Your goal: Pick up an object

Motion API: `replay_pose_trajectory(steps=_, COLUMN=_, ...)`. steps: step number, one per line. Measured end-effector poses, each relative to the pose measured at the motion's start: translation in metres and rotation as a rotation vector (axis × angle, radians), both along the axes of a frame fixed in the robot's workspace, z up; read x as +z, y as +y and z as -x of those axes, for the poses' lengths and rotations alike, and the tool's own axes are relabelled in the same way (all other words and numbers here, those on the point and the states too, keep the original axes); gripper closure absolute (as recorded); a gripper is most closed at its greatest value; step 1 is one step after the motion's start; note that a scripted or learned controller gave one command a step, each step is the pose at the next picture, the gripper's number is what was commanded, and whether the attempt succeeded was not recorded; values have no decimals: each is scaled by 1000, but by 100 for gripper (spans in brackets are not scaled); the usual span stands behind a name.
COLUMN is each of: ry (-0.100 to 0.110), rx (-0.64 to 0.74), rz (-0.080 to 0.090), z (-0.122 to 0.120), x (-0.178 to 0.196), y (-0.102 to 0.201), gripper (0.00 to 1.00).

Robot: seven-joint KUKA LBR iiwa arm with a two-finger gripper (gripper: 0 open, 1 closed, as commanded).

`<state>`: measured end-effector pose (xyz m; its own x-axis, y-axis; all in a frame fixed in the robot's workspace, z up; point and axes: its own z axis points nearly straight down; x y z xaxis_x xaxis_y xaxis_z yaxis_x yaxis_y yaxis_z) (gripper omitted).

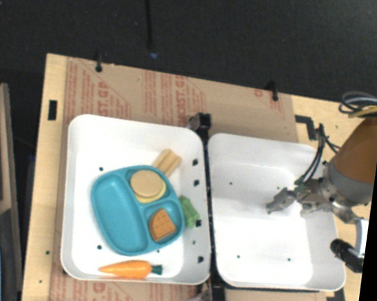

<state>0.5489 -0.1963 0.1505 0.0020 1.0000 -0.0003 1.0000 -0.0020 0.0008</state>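
I'm hovering my gripper (280, 202) over the right bin (256, 260), near its right edge, and I can't tell how far my fingers are parted. Over in the left bin (85, 167) a blue tray (115, 214) is carrying a round biscuit (147, 184) and a waffle (163, 225). A carrot (131, 268) is lying along the front edge.
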Motion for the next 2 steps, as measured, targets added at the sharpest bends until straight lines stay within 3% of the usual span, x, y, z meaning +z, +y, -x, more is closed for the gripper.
replay_pose_trajectory(steps=1, ry=-1, rx=-1, rz=0, z=0, x=11, y=-1, gripper=100)
replay_pose_trajectory(steps=2, ry=-1, rx=-1, rz=0, z=0, x=10, y=-1, gripper=0)
